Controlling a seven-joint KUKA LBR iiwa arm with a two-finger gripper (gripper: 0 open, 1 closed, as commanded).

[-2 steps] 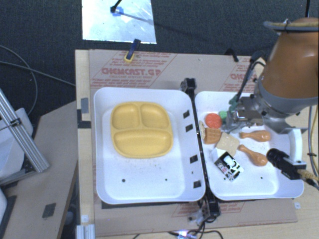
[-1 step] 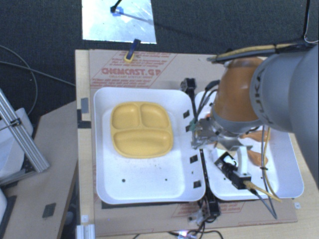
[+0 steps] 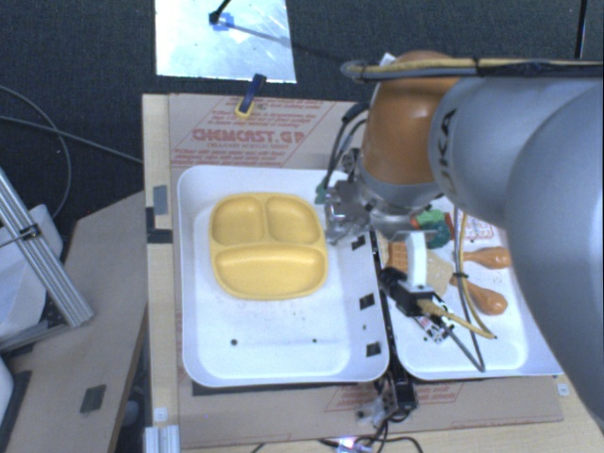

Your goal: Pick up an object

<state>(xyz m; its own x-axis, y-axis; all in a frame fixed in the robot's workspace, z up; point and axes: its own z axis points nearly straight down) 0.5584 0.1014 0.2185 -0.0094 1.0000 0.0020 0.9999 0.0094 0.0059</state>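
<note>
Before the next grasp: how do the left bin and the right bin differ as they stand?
The left bin holds one large yellow divided plate; the right bin holds several smaller things, among them orange-brown pieces and a green item. The left bin lies in open sight, while the arm hangs over much of the right bin. Both are white, shallow and sit side by side.

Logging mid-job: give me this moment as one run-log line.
arm: over right bin | left bin: yellow divided plate | held object: cannot tell
</note>
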